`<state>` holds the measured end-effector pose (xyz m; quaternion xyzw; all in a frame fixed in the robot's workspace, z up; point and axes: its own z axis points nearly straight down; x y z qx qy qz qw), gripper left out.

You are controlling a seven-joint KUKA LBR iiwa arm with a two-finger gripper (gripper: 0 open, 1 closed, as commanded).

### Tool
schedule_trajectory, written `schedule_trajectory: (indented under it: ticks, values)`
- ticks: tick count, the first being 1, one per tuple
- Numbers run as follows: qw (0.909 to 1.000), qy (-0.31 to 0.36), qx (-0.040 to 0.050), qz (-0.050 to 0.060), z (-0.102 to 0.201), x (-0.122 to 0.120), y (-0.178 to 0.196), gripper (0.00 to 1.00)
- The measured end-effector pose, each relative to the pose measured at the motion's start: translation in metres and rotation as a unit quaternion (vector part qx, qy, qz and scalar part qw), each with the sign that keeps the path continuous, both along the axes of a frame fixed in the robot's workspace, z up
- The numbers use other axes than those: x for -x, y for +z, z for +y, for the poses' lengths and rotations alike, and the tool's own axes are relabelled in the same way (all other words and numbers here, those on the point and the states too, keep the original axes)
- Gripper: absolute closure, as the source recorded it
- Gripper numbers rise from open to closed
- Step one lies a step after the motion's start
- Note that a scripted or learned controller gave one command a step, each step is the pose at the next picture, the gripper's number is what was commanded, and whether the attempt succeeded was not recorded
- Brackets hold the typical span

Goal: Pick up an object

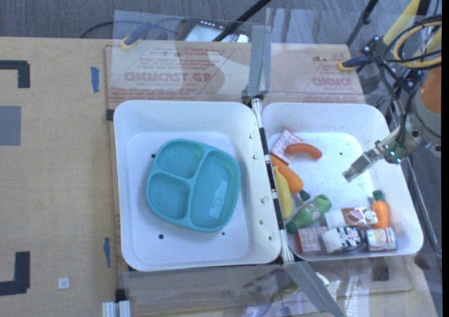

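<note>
Along the front wall of the right bin lie small cartons, a green bottle and a carrot. The left bin holds a teal divided plate. The gripper hangs over the right bin's bare floor, grasping nothing; whether its fingers are parted cannot be told.

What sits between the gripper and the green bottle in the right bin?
Camera view: bare white bin floor between the gripper and the green bottle; nothing lies on that stretch.

"CHEMCAST GP" on acrylic sheet
</note>
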<state>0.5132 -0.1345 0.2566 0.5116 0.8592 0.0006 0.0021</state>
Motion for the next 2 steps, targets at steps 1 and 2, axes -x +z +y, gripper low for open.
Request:
schedule_trajectory:
  ticks: [1,2]
  values:
    - [0.9960,-0.089,-0.0004,0.001,0.054,-0.033,0.117,0.00]
    - [0.9934,-0.115,-0.0009,0.002,0.022,-0.038,-0.102,0.00]
